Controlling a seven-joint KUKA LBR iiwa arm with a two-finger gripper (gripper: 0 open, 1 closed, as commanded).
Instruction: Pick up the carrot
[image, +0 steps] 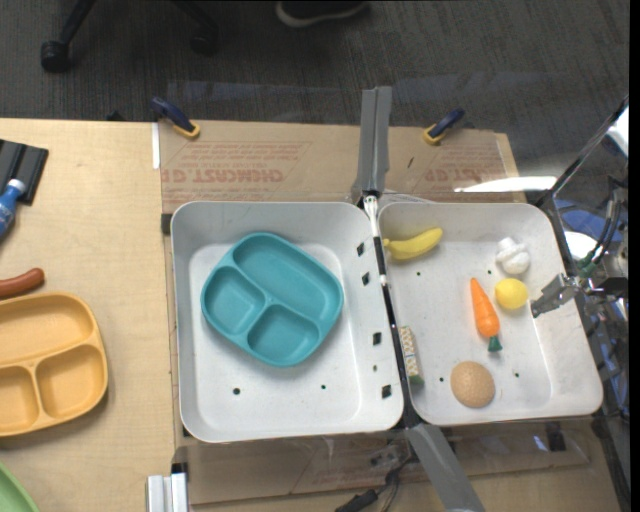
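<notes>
I see the carrot (485, 309) in the right bin (575, 395) on my desk (90, 215); the pincer (553, 295) is too blurry to tell its grip.

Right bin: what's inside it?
In the right bin: carrot, banana, lemon, a white item, a round tan item. The gripper covers a bit of its right edge.
</notes>
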